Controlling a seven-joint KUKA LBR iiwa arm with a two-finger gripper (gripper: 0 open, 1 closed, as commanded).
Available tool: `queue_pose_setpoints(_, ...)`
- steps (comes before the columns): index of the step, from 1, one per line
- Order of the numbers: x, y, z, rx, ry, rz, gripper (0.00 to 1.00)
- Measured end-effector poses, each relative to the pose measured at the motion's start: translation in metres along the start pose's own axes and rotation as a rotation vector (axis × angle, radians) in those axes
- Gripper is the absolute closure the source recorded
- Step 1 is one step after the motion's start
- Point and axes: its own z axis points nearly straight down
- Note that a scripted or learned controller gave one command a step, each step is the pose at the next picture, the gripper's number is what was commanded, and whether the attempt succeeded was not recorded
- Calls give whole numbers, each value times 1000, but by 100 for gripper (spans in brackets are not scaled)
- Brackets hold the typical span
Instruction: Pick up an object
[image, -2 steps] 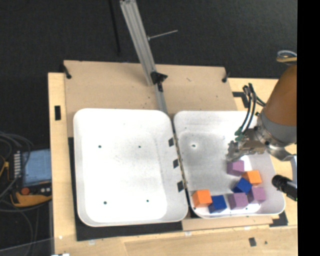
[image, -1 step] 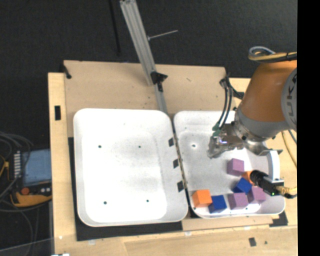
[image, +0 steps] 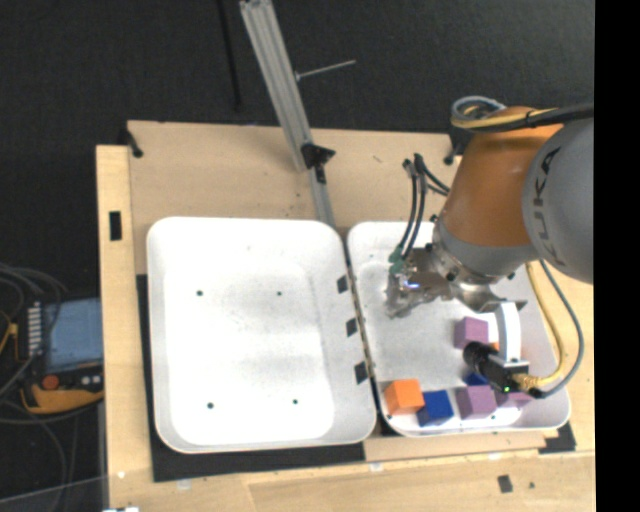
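Four small blocks are what I can make out in the right bin (image: 425, 345), and any of them could serve as the object to pick up. An orange block (image: 404, 395) sits by the bin's front left corner. A blue block (image: 436, 408) lies just beside it along the front edge, and a purple block (image: 477, 401) comes next in that row. A second purple block (image: 470, 332) lies apart from those three, further back and toward the right edge.

The gripper (image: 403, 290) hangs low over the back left part of this bin, near the edge shared with the other bin and well apart from the front row. It sits over bare white floor, and none of the blocks is touching it. Whether it is spread or pressed together I cannot tell, because its tip is a small blur from up here.

The arm (image: 495, 200) comes in over the bin's back right corner, its orange band bulking above the wrist.

The left bin (image: 250, 320) lies touching the right one along its long edge, with a few dark specks on its floor. Both rest on the pale wooden bench (image: 220, 170). A metal rail (image: 280, 80) slants up from the bench's back edge.
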Motion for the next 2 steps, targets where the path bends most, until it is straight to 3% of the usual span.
queue_pose_setpoints(1, 52, 1, -6, -2, 1, -3, 100)
queue_pose_setpoints(2, 110, 5, 12, 1, 1, -2, 100)
